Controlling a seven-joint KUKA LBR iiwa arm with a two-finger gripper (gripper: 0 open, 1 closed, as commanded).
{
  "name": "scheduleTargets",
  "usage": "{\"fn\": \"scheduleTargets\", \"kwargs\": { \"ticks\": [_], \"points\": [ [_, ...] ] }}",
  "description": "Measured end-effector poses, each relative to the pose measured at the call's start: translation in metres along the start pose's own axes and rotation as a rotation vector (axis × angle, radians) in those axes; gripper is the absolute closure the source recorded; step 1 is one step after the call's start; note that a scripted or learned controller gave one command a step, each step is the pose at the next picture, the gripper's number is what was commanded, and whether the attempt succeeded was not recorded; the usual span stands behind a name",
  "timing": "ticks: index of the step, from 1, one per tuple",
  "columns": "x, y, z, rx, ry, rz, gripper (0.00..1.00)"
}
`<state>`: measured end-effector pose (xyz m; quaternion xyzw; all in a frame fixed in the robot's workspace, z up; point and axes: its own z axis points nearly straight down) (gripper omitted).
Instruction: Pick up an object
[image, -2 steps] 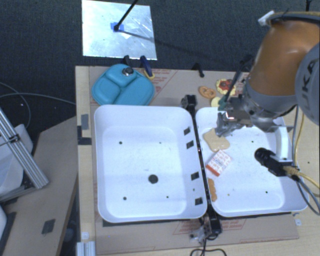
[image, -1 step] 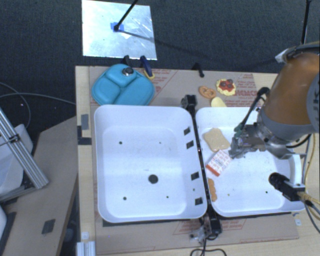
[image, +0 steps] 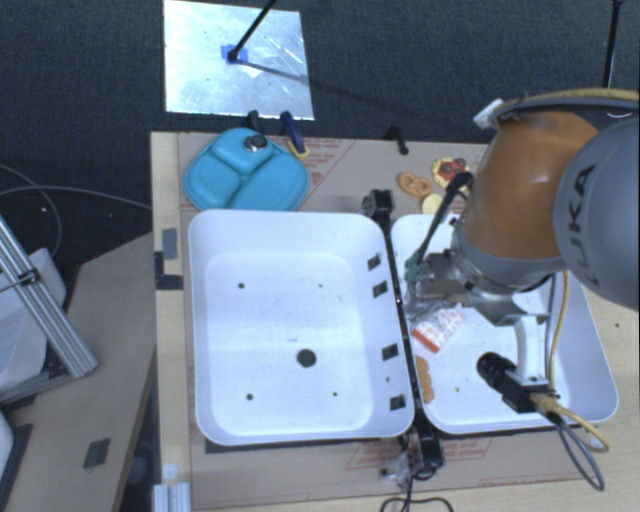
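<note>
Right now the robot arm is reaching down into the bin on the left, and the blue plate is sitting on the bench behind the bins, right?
Not quite. The camera view shows the arm reaching down into the right bin, not the left bin. The rest holds: the blue plate sits on the bench behind the bins.

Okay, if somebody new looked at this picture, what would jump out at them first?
Probably the big grey arm with its orange band, leaning in from the right over the right bin, where small items lie near the divider. Next, the bright blue divided tray on the bench behind the left bin.
</note>
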<state>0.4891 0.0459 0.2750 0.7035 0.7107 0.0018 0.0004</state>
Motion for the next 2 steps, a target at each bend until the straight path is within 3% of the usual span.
{"fn": "scheduleTargets", "kwargs": {
  "ticks": [1, 2],
  "points": [
    [0.018, -0.002, -0.092, -0.001, -0.002, 0.005, 1.00],
    [0.030, -0.001, -0.136, -0.001, -0.001, 0.005, 1.00]
  ]
}}
